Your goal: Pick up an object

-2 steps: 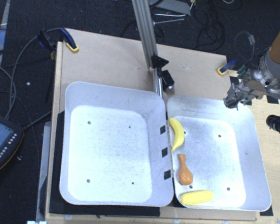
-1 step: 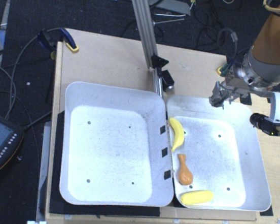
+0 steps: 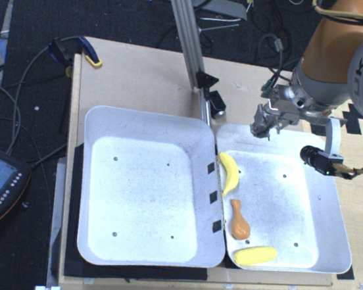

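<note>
Target thing: the banana (image 3: 229,174), nearest of the three objects to the tool (image 3: 262,130); it lies on the floor of the right bin (image 3: 305,210), against that bin's inner wall.
Direction from tool: below the tool in the camera view and a little to the view's left, near but apart.
Long axis: runs roughly away from the tool, with a slight curve; my judgement is that the coming move turns on lining the tool up across that axis.
Other candidates: an orange drumstick-shaped toy (image 3: 239,220) just past the banana, then a yellow lemon-shaped piece (image 3: 255,255) farthest from the tool, near the bin's front edge.
Tool state: cannot tell; it is dark and small over the bin's far rim, with nothing visibly in it.
Beyond: the left bin (image 3: 142,189) well off to the tool's side; both bins sit on the worktop (image 3: 143,80).
</note>
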You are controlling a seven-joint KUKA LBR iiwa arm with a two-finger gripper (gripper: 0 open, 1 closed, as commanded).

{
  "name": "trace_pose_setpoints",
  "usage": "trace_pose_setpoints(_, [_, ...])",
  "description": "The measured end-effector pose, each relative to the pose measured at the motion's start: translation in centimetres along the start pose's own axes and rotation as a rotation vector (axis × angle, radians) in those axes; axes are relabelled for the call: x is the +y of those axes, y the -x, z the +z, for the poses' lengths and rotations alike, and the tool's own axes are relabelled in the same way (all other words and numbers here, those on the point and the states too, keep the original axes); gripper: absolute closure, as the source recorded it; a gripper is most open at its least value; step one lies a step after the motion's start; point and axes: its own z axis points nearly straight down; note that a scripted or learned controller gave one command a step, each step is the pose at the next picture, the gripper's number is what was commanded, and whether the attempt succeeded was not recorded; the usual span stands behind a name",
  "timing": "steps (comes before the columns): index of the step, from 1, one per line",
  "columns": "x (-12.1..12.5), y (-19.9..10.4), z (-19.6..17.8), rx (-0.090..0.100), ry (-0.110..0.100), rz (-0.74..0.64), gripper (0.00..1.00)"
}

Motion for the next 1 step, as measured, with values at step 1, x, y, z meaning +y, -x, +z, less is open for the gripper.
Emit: trace_pose_setpoints(1, [0.15,-5.2,2.13,0.0,-0.002,0.0,1.0])
